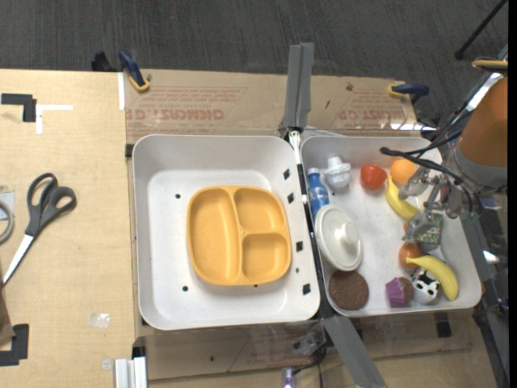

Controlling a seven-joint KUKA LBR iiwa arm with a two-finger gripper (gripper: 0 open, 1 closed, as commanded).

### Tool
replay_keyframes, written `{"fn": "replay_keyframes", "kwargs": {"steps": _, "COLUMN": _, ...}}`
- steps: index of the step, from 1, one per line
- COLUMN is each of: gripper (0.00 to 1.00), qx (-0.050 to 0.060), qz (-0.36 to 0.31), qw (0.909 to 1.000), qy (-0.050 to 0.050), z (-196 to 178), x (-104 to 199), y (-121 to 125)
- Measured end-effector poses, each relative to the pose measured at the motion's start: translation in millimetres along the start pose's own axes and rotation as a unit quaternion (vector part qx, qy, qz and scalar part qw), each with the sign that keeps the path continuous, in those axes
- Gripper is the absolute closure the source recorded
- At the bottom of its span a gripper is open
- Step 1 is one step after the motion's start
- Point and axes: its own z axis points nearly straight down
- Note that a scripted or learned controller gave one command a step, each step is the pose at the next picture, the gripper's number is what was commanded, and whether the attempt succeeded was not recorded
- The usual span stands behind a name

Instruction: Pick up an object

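Two shallow white bins sit side by side on the bench, and places below are given relative to the right bin (pixel 380 144). To its left, touching along the shared edge, lies the left bin (pixel 149 241), which holds a yellow divided plate (pixel 239 235). Inside the right bin, along its left side, lie a blue-capped bottle (pixel 317 194), a white lid (pixel 339 237) and a brown disc (pixel 348 289). Near its far wall rest a red tomato (pixel 372 176) and an orange (pixel 403 170), with a banana (pixel 397 201) just beside them. At its near right corner lie a second banana (pixel 440 272), a purple piece (pixel 397 291) and a black-and-white toy (pixel 425 287). The gripper (pixel 426 217) hangs over the right side of this bin, above the bananas; whether it is spread or closed cannot be told. Well left of the bins, scissors (pixel 40 208) lie on the bench (pixel 65 297).
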Motion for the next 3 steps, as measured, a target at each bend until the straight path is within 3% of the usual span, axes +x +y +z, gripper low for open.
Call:
{"fn": "replay_keyframes", "kwargs": {"steps": 1, "gripper": 0.0, "qx": 0.0, "qz": 0.111, "qw": 0.9938, "qy": 0.005, "z": 17, "x": 68, "y": -21}}
{"fn": "replay_keyframes", "kwargs": {"steps": 2, "gripper": 1.0, "qx": 0.0, "qz": 0.109, "qw": 0.9941, "qy": 0.003, "z": 6, "x": 66, "y": -19}}
{"fn": "replay_keyframes", "kwargs": {"steps": 3, "gripper": 0.0, "qx": 0.0, "qz": 0.109, "qw": 0.9941, "qy": 0.003, "z": 7, "x": 66, "y": -19}}
